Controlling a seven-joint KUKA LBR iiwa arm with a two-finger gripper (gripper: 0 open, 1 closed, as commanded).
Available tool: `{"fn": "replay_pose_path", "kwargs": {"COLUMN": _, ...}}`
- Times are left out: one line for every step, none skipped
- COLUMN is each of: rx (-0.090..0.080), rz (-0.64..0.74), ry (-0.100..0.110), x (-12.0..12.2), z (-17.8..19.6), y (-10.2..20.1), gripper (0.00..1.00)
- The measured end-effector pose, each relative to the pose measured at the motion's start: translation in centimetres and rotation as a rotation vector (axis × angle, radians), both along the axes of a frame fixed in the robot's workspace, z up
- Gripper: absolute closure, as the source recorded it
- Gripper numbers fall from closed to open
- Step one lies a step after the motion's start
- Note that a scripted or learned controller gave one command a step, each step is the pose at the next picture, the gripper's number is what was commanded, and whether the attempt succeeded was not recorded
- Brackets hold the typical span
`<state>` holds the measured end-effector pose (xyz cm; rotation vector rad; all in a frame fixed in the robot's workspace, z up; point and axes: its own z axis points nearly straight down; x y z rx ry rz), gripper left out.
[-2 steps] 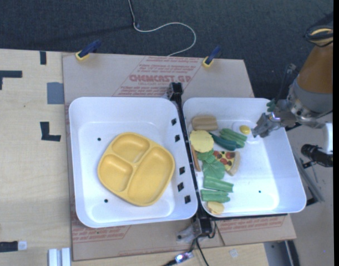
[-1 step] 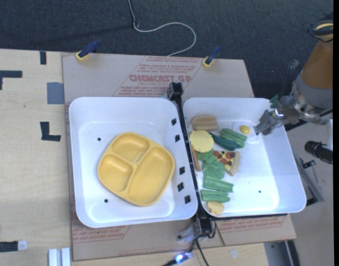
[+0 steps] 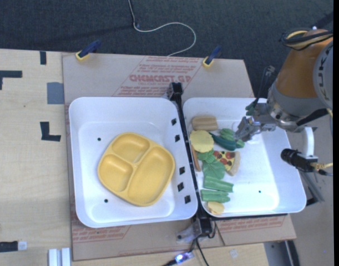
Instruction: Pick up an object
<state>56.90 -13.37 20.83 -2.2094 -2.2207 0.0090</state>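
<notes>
Jaws low over green toy [image 3: 227, 140], right bin [image 3: 269, 201]

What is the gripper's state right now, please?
Gripper: cannot be told; it sits low in the right bin by the toy food.

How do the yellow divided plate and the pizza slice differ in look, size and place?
The yellow divided plate is far larger than the pizza slice. The plate is one plain yellow colour with three compartments; the slice is a wedge with red and green toppings. The plate lies alone in the left bin; the slice lies among other toy foods in the right bin. Both lie flat on a bin floor.
</notes>
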Motion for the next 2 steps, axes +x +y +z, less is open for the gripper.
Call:
{"fn": "replay_pose_path", "kwargs": {"rx": 0.000, "rz": 0.001, "ry": 0.001, "x": -1.1, "z": -1.1, "y": 5.5, "gripper": 1.00}}
{"fn": "replay_pose_path", "kwargs": {"rx": 0.000, "rz": 0.002, "ry": -0.001, "x": -0.9, "z": -1.2, "y": 11.1, "gripper": 1.00}}
